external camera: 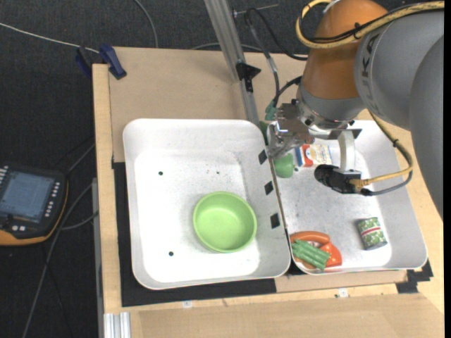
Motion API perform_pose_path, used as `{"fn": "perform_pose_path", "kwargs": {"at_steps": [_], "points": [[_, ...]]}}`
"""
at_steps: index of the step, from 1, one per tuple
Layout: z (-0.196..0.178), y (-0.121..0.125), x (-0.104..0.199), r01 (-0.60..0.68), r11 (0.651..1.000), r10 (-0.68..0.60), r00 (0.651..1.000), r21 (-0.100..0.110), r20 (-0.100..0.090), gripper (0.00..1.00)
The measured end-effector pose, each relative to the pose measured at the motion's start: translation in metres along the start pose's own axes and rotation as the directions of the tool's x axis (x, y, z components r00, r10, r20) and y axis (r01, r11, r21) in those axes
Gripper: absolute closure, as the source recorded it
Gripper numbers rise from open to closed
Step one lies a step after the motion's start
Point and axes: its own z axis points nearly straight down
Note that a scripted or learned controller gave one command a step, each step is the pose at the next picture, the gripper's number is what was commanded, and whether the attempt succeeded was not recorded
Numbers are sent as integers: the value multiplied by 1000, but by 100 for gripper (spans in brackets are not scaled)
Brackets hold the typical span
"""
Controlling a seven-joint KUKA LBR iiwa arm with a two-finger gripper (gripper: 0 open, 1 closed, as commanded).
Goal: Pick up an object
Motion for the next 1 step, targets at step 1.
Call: {"fn": "perform_pose_path", "kwargs": {"at_steps": [1], "points": [[-9, 1, 50, 1, 1000, -1, 1000, -1, 0, 100]]}}
